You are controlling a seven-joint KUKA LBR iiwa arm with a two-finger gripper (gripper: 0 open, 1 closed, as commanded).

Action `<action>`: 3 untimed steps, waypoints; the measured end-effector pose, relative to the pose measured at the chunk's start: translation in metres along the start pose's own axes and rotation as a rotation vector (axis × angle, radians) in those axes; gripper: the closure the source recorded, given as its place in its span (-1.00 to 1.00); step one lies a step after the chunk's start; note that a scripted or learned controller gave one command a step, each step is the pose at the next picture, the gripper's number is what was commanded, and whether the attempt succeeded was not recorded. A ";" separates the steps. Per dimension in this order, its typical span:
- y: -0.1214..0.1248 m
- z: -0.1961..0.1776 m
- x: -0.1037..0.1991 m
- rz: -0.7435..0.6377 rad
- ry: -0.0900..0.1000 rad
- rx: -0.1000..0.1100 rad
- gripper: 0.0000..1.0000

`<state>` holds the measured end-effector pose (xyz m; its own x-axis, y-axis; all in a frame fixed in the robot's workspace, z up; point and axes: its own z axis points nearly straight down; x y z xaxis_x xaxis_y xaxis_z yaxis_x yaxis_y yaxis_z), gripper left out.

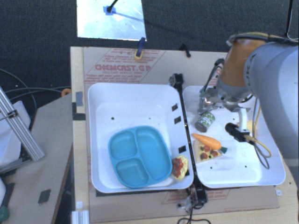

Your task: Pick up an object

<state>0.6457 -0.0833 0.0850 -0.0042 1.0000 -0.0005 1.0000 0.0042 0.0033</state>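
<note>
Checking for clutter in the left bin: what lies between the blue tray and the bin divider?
In the camera view, a small red-and-yellow toy food sits between the blue tray and the divider, touching the tray's corner.

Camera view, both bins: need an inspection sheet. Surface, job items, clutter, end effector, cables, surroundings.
Surface: two shallow white bins, left bin and right bin, side by side on a printed cardboard sheet.
Job's things: small green-labelled can, orange plastic carrot and toy pizza slice in the right bin; blue three-compartment plastic tray and small red-and-yellow toy food piece in the left bin.
Clutter: nothing seen.
End effector: end effector low in the right bin, just above the can; finger state unclear.
Cables: black cable looping over the right bin floor.
Surroundings: shiny metal plate on dark carpet.
</note>
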 end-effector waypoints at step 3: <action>0.024 0.000 -0.001 -0.002 0.000 0.000 1.00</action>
<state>0.6692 -0.0839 0.0851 -0.0060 1.0000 -0.0008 1.0000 0.0060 0.0033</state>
